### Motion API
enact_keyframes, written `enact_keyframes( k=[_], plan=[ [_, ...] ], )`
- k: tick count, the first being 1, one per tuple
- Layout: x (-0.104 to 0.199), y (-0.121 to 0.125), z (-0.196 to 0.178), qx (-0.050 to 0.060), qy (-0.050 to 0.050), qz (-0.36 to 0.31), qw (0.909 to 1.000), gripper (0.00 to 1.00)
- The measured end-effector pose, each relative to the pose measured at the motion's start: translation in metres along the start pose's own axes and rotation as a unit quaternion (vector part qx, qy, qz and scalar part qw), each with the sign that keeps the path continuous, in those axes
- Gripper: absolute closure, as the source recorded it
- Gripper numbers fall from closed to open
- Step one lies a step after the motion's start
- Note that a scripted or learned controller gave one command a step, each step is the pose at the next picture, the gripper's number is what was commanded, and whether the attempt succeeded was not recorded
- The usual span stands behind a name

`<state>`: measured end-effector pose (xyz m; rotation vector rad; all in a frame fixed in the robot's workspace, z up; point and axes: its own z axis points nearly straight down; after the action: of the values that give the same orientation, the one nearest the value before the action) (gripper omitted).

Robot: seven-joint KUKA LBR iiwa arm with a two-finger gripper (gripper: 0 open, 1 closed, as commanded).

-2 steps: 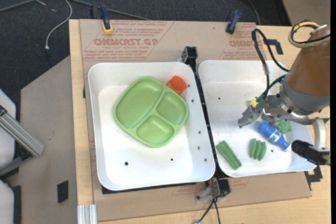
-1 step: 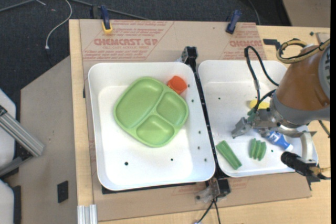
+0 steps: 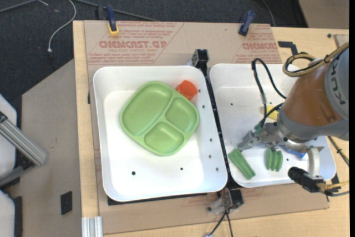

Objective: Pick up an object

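Down in the right bin (image 3: 327, 166), nearest me, the arm (image 3: 316, 100) is low over two green pieces: a flat green block (image 3: 242, 164) lying slantwise by the front wall, and a ribbed green piece (image 3: 273, 159) just beside it, under the wrist. The gripper (image 3: 265, 141) sits right above them, but its tips are buried in grey hardware, so I cannot tell whether it is spread or closed, nor that anything is gripped. I judge this the reaching step; next it must settle squarely over one piece and close. The bin's wall crowds the block. Farther off, the left bin (image 3: 111, 175) holds a green divided plate (image 3: 160, 117) with a small orange object (image 3: 187, 88) touching its far edge.
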<state>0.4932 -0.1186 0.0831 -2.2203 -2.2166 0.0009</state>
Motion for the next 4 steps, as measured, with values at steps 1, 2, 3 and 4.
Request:
enact_keyframes(
  k=[1, 2, 3, 4],
  plan=[
    [0.0, 0.001, -0.013, -0.002, 0.0, 0.0, 1.0, 1.0],
    [-0.002, -0.003, -0.074, -0.005, -0.002, -0.001, 1.0, 1.0],
    [-0.002, -0.001, -0.121, -0.005, -0.002, -0.002, 1.0, 1.0],
    [0.056, -0.001, -0.118, -0.001, 0.001, -0.004, 1.0, 1.0]
  ],
)
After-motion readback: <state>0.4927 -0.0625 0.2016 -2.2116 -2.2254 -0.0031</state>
